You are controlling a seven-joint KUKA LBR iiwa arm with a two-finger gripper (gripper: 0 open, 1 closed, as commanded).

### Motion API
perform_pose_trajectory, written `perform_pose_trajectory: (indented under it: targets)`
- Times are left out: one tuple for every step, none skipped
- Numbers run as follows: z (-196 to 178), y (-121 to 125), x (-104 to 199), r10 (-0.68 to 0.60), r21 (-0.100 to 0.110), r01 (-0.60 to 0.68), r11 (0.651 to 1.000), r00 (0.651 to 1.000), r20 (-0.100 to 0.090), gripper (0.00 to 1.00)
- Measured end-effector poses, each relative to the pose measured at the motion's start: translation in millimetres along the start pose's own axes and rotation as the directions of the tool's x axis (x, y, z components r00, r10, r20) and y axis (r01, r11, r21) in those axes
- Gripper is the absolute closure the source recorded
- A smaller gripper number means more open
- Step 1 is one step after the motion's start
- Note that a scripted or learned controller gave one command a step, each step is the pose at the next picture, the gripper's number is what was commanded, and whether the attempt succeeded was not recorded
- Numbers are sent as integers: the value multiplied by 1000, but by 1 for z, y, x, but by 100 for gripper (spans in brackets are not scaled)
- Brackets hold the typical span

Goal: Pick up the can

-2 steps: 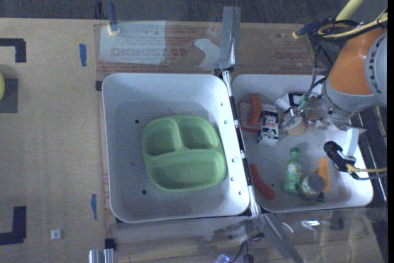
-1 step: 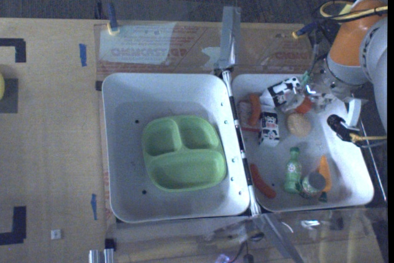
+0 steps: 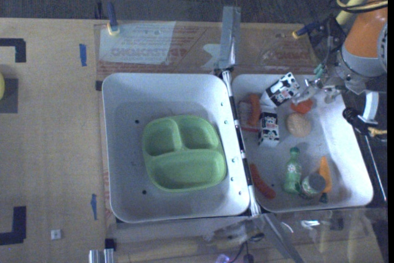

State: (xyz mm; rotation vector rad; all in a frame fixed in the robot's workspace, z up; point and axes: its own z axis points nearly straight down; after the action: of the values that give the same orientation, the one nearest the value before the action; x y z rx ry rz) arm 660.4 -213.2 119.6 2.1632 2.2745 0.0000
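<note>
A green tray sits in the left bin; in the right bin the can lies near the front, crowded by a bottle and carrot that may foil a grasp, far from the gripper, whose grip state I cannot tell.

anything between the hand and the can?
Yes. The hand is at the right bin's far edge; the can sits near its front edge. A red piece and a tan round item lie between, green bottle beside the can.
</note>
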Motion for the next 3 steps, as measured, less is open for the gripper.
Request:
perform_pose_trajectory:
  targets:
    - [-34, -45, -8, -11, 3, 11, 1000, 1000, -3, 0]
    - [-15, -54, 27, -9, 5, 9, 1000, 1000, -3, 0]
    - [-26, -1, -8, 154, 4, -154, 988, 988, -1, 0]
